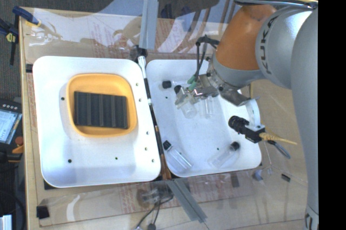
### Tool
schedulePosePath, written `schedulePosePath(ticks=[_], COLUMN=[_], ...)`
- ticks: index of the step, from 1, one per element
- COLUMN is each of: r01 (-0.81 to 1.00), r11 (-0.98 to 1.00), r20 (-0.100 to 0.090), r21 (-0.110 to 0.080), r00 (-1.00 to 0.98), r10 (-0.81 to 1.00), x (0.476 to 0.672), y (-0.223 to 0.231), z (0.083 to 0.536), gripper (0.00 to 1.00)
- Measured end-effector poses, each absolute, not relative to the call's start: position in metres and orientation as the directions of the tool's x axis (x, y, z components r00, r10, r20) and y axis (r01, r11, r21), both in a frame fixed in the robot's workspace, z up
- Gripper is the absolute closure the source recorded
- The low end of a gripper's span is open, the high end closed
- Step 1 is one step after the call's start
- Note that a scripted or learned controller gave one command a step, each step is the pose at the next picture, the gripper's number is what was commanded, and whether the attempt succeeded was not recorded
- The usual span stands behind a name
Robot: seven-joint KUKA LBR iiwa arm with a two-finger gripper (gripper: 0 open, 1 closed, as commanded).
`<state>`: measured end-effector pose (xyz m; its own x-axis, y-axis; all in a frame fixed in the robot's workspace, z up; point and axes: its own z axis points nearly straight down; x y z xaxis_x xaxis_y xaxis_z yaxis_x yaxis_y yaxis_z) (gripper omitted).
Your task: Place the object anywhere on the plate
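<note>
While the end effector [193, 94] pinches a clear plastic vial [189, 109], the yellow rounded plate [100, 84] holds a black ribbed insert [101, 110].

You see two white bins [48, 161]. In the left one lies a yellow plate [100, 86] with a dark, ribbed centre. The arm [286, 45] is grey with an orange band [243, 39]. In the right bin you have clear vials [178, 160] with black caps. The bench [81, 26] is pale tan.
</note>
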<state>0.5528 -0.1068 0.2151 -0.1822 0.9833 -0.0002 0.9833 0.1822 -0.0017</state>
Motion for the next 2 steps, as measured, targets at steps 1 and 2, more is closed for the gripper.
schedulePosePath(ticks=[1, 2], r01=[0.953, 0.812], r11=[0.304, 0.583], r20=[0.0, 0.0], r21=[-0.001, -0.001], r00=[-0.304, -0.583], r10=[0.953, 0.812], x=[0.589, 0.634], y=[-0.07, -0.028], z=[0.216, 0.191], gripper=[1.0, 1.0])
